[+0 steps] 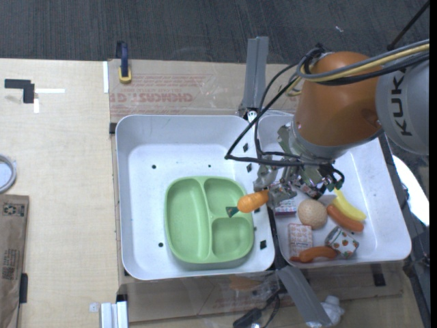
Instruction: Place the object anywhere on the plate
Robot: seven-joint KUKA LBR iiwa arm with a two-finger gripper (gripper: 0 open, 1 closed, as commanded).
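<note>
Gripper (273,191): hangs at the wall between the bins; whether it is spread or closed cannot be told. Toy carrot (251,201): lies across the right rim of the green plate (188,224), leafy end inward, probably needing a firmer placement. Right bin (382,248): holds other toy foods awaiting later picks.

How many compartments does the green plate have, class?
3. On the green plate, one long compartment runs down the left side, one sits at upper right by the toy carrot, and one at lower right.
</note>
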